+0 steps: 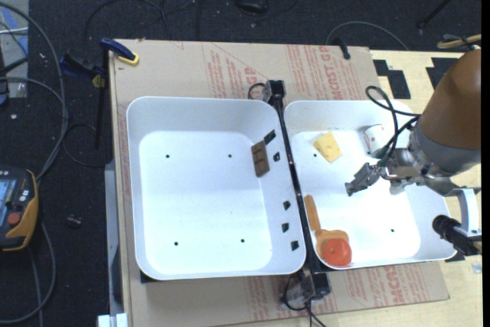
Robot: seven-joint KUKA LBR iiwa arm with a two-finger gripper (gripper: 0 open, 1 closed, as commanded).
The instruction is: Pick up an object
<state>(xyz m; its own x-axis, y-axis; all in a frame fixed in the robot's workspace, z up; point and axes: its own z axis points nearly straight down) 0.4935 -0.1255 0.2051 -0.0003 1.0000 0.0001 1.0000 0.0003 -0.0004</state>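
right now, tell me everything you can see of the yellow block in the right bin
The yellow block looks like a small pale yellow wedge or chunk, matte, possibly foam or plastic. It lies flat on the floor of the right bin, in the bin's far part nearer the divider, turned slightly askew. Nothing touches it: the gripper hangs nearer the camera and to its right, apart from it.

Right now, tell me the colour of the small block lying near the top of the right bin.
Pale yellow block, clearest in the camera view.
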